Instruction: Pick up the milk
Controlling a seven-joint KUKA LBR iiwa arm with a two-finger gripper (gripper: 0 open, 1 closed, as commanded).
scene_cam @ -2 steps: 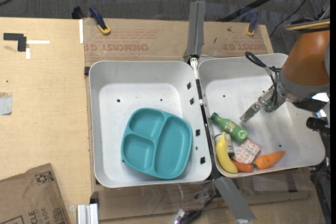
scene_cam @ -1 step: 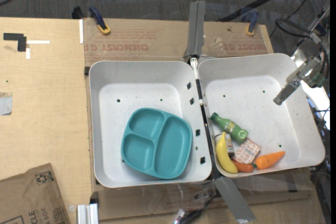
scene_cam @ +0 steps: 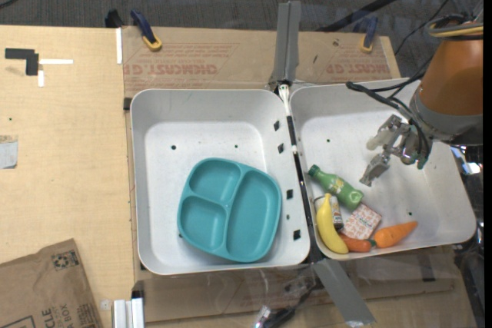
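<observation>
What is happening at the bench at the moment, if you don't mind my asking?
The arm's tool hangs open above the right bin, holding nothing. The milk carton lies near that bin's front edge, packed among a banana, a green bottle and a carrot. A teal plate sits in the left bin.

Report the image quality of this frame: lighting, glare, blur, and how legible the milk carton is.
Camera view: even, soft lighting, faint shadows inside the white bins; no strong glare. The gripper looks slightly soft, its finger detail hard to read. The milk carton is small, its print illegible; banana and carrot crowd it. Teal plate reads crisp.
</observation>
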